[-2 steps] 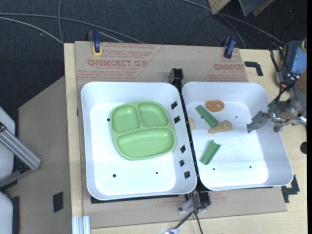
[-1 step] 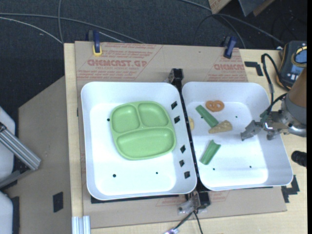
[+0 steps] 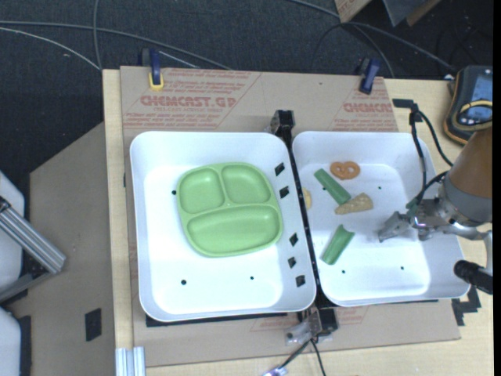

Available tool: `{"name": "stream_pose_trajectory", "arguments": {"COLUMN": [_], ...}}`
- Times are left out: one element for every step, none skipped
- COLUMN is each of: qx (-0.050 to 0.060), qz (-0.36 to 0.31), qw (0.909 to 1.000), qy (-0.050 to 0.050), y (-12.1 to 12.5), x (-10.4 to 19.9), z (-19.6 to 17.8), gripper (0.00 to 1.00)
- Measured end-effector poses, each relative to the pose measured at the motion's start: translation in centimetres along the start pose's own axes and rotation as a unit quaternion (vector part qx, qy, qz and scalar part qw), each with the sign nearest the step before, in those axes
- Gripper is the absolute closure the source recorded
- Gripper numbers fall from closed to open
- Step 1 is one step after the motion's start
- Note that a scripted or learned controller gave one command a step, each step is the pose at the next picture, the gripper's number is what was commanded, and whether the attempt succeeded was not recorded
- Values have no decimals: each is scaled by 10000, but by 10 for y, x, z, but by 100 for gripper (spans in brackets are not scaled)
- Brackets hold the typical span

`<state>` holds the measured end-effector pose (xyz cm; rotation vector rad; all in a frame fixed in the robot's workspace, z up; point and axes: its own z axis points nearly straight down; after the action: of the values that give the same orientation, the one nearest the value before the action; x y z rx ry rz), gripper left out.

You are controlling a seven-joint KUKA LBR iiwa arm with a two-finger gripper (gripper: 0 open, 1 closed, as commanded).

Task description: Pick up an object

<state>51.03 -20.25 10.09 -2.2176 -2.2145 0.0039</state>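
I count two white bins. Left bin (image 3: 156,233): one green divided plate (image 3: 228,208), three compartments. Right bin (image 3: 407,276): four items, namely one pretzel (image 3: 344,169), two green sticks (upper (image 3: 329,185), lower (image 3: 337,244)) and one tan piece (image 3: 355,204) between them. Gripper (image 3: 394,227) sits low over the right bin's right side, apart from every item, clamped on nothing. Whether its tips are apart, I can't tell.
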Motion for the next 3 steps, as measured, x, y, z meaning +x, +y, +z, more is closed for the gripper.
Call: {"name": "stream_pose_trajectory", "arguments": {"qx": [-17,-35,-68], "qz": [-9,-4,-13], "qw": [10000,10000,10000], "qy": [-5,-8,-29], "y": [0,1,6], "x": [1,0,1], "z": [17,5,-59], "gripper": [0,100,100]}}
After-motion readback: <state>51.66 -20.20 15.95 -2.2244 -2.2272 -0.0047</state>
